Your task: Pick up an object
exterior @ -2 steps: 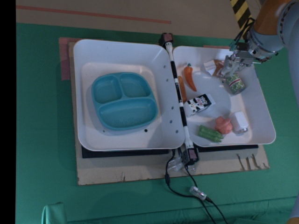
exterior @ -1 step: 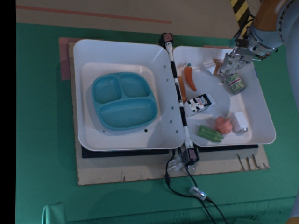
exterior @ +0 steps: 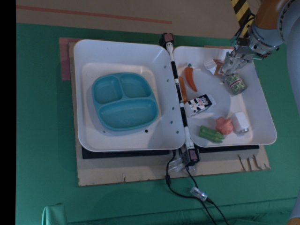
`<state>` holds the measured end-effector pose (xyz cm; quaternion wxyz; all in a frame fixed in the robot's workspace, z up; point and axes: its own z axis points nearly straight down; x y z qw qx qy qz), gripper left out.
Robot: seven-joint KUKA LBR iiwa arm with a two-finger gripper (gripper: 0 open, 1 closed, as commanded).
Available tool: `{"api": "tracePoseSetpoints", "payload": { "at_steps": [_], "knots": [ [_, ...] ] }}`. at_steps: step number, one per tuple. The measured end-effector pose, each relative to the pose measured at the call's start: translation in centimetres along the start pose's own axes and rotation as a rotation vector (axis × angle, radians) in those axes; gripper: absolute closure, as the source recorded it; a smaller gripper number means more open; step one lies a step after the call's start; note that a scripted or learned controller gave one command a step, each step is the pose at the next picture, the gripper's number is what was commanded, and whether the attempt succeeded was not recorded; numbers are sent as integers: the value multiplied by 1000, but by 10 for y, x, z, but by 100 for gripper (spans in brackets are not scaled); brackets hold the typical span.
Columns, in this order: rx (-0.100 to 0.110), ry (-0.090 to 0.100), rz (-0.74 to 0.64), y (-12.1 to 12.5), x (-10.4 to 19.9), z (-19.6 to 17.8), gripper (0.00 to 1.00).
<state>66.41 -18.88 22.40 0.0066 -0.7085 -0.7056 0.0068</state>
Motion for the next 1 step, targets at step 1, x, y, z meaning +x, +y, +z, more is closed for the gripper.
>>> {"api": "tracePoseSetpoints", "payload": {
  "at_steps": [1],
  "knots": [
    [-22,-3,-2,3,1,-102,100]
  ]
}}
